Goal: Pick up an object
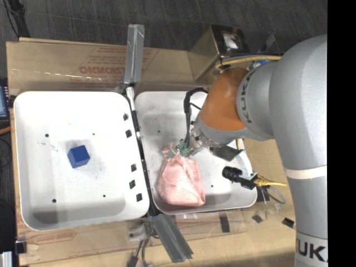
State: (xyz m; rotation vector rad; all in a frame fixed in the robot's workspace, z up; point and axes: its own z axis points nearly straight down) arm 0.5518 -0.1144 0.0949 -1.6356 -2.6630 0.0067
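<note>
Dark carpet [83, 10] is being shown along the top of the frame. A cardboard sheet [67, 65] is being used as backing under the two white bins.

The gripper [183, 148] is being held at frame centre, low inside the right bin [161, 113]. Its tip is being set against the upper edge of the pink bundle [181, 182]. Whether the gripper is spread or closed cannot be told, because the tip is being blurred and partly covered by the wrist. No hold is being claimed.

The pink bundle is crumpled and soft-looking, either cloth or thin plastic. It is being seen at lower centre of the frame, lying on the right bin's floor close to the bin's lower and left walls. Above and right of the tip, the orange band [222, 102] is being followed by the grey arm [300, 110] out to the right of the frame.

A blue cube [78, 156] is being left alone at left centre, in the left bin [67, 115], well apart from the gripper.

Step, as a judgement: a grasp on the pink bundle is being attempted at the contact stage, and the lift is not yet done.

The next move is being judged as closing on a raised fold, then lifting straight up. Soft material is likely to slip, so the hold should be checked by the bundle leaving the floor.
</note>
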